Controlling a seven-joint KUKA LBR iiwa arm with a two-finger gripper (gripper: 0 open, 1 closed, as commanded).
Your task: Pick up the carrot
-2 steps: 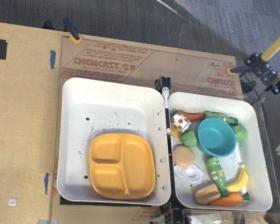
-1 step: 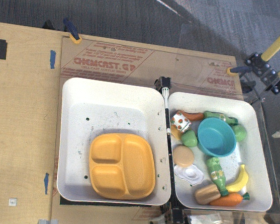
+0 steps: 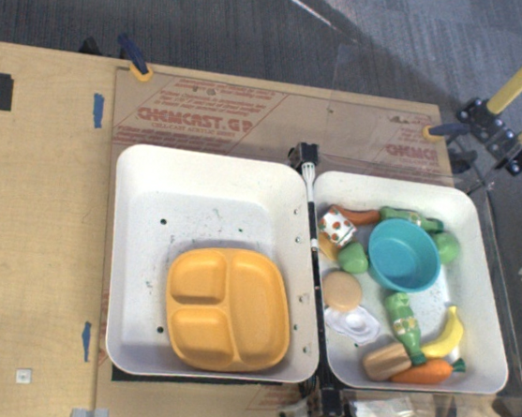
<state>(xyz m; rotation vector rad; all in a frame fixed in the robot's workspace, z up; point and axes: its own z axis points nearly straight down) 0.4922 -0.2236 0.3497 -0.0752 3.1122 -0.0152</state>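
Note:
An orange carrot (image 3: 424,372) with a small green top lies flat at the front edge of the right bin (image 3: 492,307), its tip touching a brown bread roll (image 3: 385,361). A yellow banana (image 3: 449,334) lies just behind it. A second orange carrot-like piece (image 3: 364,216) lies at the back of the same bin, between a red-and-white mushroom (image 3: 336,227) and a green vegetable (image 3: 412,217).
A teal bowl (image 3: 404,254) sits in the right bin's middle, with a green bottle (image 3: 402,315), a lime (image 3: 354,258), a tan round bun (image 3: 343,289) and a white lid (image 3: 353,324) around it. The left bin (image 3: 148,208) holds a yellow divided plate (image 3: 227,308).

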